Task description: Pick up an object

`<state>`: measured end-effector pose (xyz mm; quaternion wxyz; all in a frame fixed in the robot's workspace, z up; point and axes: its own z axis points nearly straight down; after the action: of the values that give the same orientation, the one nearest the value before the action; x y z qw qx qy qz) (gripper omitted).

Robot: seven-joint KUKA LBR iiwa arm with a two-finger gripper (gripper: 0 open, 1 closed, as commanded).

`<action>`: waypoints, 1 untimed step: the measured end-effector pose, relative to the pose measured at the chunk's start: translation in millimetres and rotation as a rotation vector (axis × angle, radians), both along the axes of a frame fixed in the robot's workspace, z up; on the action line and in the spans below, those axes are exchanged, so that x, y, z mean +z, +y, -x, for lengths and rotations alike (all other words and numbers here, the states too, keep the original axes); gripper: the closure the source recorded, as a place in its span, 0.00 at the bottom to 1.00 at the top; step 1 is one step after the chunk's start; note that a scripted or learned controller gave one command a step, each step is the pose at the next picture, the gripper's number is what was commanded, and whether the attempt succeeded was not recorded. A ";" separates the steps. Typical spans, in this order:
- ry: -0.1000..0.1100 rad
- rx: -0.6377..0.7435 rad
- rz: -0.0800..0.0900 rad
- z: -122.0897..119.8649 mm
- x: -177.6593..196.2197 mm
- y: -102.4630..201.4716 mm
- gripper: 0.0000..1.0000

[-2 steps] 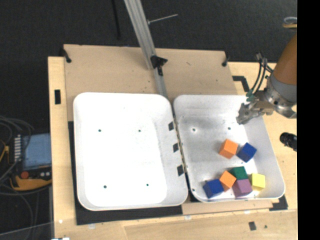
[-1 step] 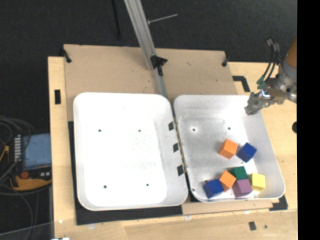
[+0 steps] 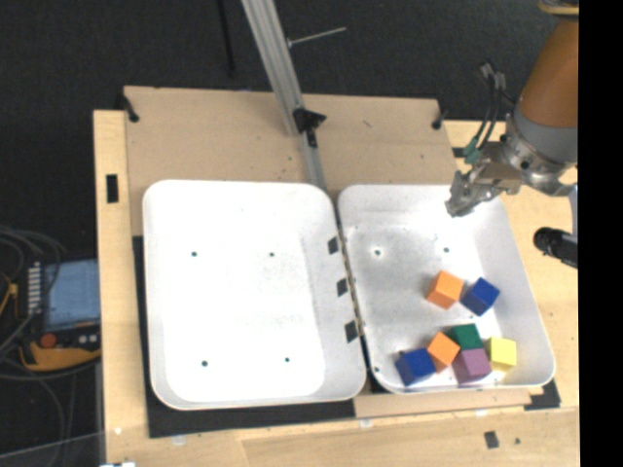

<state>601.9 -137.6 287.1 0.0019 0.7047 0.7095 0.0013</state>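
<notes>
Coloured cubes [image 3: 458,337] clustered, tool [image 3: 465,200] apart.

A pale wooden bench [image 3: 243,134] stands on dark carpeted floor [image 3: 58,37]. A slanted grey metal pole [image 3: 273,47] rises toward twelve o'clock. At nine o'clock lie tangled cables [image 3: 24,251] beside a blue box [image 3: 73,295].

The big grey and orange robot arm [image 3: 551,86] is cut off at the right side, so most of it is hidden. Its small grey gripper [image 3: 464,200] is too blurry to make out. The green cube [image 3: 468,335] is partly hidden behind the orange cube [image 3: 444,348] and purple cube [image 3: 472,364].
</notes>
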 end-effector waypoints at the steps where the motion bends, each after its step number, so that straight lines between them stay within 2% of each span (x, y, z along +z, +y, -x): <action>1: 0.005 -0.003 -0.001 -9.8 -14.2 56.4 1.00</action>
<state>611.6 -81.2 272.8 0.0000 0.7059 0.7083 0.0000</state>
